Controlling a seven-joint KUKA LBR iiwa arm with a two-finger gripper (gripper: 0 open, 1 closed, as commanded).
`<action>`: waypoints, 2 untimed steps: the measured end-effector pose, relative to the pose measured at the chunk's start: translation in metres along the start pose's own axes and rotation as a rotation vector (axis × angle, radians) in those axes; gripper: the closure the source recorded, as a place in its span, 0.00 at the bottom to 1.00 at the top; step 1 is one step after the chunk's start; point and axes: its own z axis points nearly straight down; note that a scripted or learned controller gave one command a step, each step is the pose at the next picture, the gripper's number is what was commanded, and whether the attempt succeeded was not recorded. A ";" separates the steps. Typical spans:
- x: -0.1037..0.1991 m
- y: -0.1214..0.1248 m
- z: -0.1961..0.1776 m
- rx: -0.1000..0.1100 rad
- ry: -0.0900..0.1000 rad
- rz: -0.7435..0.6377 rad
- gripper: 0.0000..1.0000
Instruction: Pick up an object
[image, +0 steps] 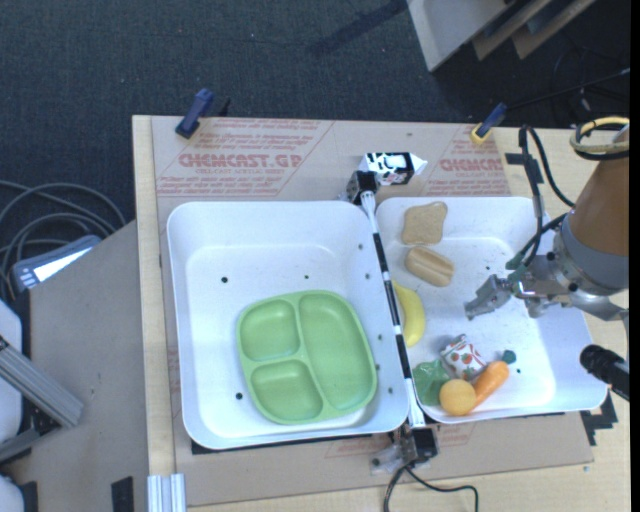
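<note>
Gripper (487, 298) fingers slightly parted, nothing between them, hovering over bare floor of right bin (520, 215). Bread roll (430, 266) just left of tips, toast slice (424, 222) beyond. Banana (410, 312) at divider. Carrot (489, 381), orange ball (458, 397) near front. Green tray (303, 356) in left bin (200, 240).

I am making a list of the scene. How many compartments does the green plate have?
3. The green plate lies in the left bin. One compartment is at its far left, one at its near left, and a long one runs along its right side.
</note>
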 end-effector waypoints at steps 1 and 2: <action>0.058 0.090 0.041 -0.003 -0.001 0.000 0.00; 0.005 0.125 0.140 0.001 -0.001 0.001 0.00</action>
